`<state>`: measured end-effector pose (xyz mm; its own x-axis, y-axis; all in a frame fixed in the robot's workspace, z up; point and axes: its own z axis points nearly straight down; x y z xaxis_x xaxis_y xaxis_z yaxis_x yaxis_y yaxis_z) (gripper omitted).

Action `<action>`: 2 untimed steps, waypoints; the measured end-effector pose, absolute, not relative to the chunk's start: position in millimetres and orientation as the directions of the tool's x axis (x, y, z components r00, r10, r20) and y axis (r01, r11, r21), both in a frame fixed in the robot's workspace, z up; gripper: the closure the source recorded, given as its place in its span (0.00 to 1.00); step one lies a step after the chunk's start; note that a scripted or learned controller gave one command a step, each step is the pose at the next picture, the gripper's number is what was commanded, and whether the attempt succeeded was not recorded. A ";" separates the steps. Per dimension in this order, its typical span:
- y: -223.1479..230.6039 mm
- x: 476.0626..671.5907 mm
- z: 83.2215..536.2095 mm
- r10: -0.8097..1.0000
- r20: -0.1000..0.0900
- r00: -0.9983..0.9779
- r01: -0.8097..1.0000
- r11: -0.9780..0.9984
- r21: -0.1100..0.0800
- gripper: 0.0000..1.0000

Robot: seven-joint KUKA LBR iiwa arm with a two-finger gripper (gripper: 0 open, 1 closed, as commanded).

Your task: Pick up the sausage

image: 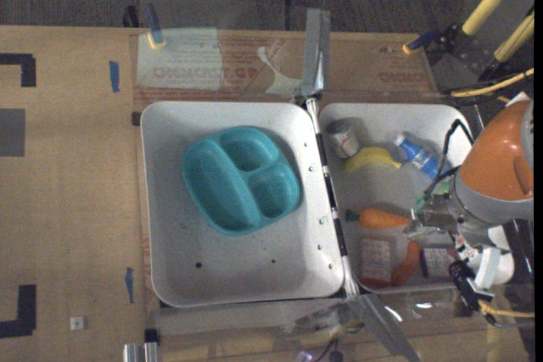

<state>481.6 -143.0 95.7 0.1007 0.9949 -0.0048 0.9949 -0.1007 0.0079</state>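
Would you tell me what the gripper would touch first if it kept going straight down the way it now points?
Probably the sausage, the reddish piece lying in the right bin just below the gripper. The carrot lies close to its left, and depth is hard to judge from this slanted view.

My grey arm with its orange band [501, 161] reaches in from the right edge and bends downward at the wrist. My two-finger metal gripper [428, 220] hangs low beneath the band, pointing left.
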 end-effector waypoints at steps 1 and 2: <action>-44.2 479.8 211.1 1.000 0.000 0.022 1.000 -0.022 -0.004 1.00; -44.2 479.7 211.1 1.000 -0.001 0.021 1.000 -0.021 -0.004 0.00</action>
<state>479.7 -44.2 211.1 0.0215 0.9998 -0.0008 0.9998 -0.0215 -0.0044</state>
